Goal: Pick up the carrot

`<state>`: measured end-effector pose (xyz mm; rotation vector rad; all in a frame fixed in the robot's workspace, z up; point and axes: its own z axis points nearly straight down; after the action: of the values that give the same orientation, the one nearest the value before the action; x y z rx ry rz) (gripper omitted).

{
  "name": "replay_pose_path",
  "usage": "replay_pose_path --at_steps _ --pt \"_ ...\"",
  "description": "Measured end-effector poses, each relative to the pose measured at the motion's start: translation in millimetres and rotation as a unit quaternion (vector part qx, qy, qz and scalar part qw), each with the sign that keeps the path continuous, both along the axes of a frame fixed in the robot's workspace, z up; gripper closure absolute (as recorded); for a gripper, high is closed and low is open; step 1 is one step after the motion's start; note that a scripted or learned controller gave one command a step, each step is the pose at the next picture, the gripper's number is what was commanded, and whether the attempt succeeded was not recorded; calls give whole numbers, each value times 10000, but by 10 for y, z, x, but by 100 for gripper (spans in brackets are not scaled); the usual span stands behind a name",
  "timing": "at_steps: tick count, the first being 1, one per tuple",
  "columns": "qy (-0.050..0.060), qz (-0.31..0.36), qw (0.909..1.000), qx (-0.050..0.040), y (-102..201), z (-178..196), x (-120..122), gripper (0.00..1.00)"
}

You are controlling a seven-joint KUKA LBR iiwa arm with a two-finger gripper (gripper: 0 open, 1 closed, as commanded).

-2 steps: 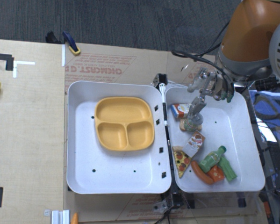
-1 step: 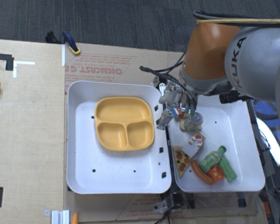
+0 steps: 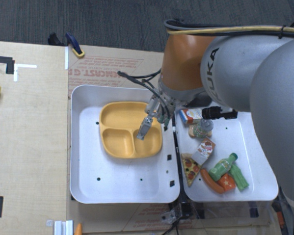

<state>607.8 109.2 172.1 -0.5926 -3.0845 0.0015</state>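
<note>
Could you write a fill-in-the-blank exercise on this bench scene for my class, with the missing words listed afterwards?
1. The yellow divided plate lies in the ____ bin.
2. The gripper hangs above the ____.
3. The carrot lies in the ____ bin, beside the pizza slice.
4. The bottle near the carrot is coloured ____.

Missing words: left; plate; right; green

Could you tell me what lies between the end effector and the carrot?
In the camera view, the bins' shared rims and the pizza slice separate the end effector from the carrot.
</note>
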Motion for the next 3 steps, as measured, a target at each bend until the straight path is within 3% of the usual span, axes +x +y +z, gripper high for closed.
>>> replay_pose_path --at_steps 1,2,3 --pt "-105 -71 9999 7 -69 -681 180 0" --pt "-43 -51 10000 -13 -73 -664 141 100" --pt "-12 -1796 9837 -4 350 -85 -241 100"
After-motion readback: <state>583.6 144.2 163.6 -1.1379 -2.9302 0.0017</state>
